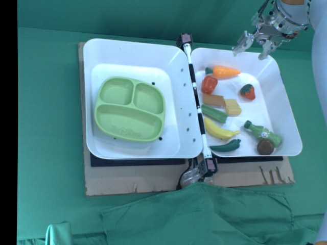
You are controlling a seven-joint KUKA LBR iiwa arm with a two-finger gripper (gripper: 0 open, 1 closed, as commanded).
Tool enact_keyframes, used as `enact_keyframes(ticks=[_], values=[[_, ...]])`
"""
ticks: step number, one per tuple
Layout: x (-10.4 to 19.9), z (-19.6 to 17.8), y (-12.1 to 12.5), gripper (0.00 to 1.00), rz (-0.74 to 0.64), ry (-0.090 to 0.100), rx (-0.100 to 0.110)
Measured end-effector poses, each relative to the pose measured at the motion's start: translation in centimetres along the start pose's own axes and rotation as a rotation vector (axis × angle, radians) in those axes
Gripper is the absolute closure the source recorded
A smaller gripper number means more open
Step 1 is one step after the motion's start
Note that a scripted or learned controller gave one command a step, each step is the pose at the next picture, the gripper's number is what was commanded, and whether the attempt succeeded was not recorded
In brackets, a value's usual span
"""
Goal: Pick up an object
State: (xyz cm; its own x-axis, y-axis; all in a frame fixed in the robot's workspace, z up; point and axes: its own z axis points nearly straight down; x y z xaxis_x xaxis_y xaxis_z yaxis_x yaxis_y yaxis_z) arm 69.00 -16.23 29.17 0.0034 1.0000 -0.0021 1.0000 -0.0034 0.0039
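- Camera view: the toy foods lie loose in the right bin [286, 93], likely spread so each can be taken singly: a carrot [225, 71], a strawberry [248, 91], a banana [219, 130], a green bottle [261, 132].
- The left bin [176, 86] carries a green divided plate [130, 108].
- The claw [253, 46] hangs over the right bin's far edge, fingers spread, grasping nothing and touching nothing, the carrot nearest below.
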Motion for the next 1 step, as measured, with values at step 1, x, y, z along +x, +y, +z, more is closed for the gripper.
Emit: enact_keyframes(ticks=[1], values=[[-2.58,-3.54,0.85,0.00,0.001,-0.002,-0.005]])
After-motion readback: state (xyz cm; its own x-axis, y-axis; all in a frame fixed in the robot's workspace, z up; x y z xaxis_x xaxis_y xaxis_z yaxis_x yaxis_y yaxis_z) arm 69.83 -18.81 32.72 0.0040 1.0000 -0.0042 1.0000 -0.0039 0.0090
